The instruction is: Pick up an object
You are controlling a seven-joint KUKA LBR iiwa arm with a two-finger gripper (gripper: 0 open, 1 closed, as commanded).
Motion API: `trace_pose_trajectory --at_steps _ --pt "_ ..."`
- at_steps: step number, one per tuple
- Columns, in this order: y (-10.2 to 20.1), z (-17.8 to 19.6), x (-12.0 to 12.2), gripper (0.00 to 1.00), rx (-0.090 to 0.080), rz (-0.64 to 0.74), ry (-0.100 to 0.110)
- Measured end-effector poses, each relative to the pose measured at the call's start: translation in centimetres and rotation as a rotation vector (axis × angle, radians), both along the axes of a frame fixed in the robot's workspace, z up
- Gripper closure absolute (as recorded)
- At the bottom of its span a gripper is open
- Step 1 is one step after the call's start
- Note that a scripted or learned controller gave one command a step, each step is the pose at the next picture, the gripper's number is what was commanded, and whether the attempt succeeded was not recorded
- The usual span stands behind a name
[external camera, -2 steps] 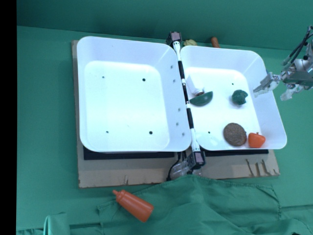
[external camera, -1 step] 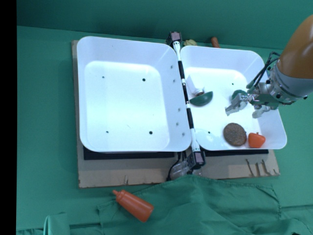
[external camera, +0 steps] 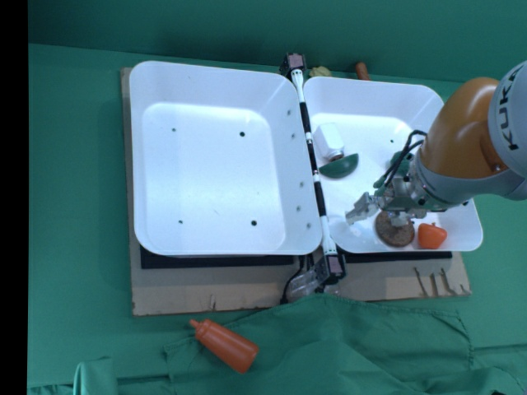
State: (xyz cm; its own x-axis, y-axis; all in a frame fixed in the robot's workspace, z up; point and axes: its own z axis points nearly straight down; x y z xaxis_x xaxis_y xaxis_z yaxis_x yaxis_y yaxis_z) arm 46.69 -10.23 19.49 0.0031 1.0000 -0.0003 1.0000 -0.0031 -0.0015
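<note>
Camera view: pincer [external camera: 380, 210] low in right bin [external camera: 387, 93], directly above brown disc [external camera: 396, 231]; finger spread cannot be told. Orange piece [external camera: 431, 235], green bowl [external camera: 339, 165], white cup [external camera: 330, 141] nearby. Nothing lifted; grasp remains.

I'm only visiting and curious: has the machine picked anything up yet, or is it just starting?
Nothing looks picked up yet. The arm has reached into the right bin, and its gripper hangs low over a round brown disc, beside an orange piece. I cannot tell whether it grips anything. A white block and a dark green bowl lie untouched. The lift is still to come.
</note>
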Motion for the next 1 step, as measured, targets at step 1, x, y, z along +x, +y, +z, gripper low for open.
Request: trace_pose_trajectory --at_steps 1 --pt "-7.45 -0.99 0.46 0.0 -0.005 -0.004 -0.02"
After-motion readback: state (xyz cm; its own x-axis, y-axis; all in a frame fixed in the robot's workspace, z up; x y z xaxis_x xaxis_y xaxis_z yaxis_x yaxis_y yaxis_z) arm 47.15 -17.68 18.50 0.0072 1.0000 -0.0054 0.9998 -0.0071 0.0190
